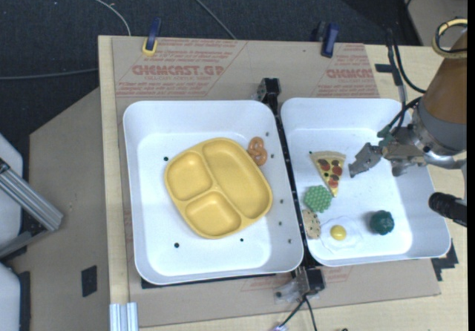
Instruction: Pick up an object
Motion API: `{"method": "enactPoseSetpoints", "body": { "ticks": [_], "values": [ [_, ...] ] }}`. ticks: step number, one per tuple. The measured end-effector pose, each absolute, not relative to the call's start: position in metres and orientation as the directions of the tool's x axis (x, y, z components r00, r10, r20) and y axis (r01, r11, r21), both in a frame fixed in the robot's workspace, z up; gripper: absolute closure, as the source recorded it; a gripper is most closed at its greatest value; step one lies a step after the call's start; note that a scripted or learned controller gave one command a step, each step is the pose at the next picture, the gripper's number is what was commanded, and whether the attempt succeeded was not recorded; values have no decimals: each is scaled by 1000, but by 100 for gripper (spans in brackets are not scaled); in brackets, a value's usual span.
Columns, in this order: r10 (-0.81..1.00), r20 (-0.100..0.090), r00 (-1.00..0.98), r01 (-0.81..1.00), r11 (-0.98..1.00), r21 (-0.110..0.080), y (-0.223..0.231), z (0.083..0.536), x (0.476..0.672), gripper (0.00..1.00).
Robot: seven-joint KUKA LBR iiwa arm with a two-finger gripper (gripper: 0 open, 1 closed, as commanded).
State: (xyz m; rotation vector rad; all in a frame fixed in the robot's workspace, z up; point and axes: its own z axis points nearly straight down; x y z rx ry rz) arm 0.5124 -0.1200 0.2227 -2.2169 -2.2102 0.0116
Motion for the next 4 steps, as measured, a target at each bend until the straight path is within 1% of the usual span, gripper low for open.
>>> {"method": "enactPoseSetpoints", "body": {
  "ticks": [1, 3, 4],
  "values": [
    [1000, 1, 0, 1000, 0, -1, -120, 228, 515, 0],
    [1000, 2, 1, 1000, -1, -7, -132, 116, 500, 0],
    [1000, 2, 1, 1000, -1, -4, -132, 83, 499, 0]
  ]
}}
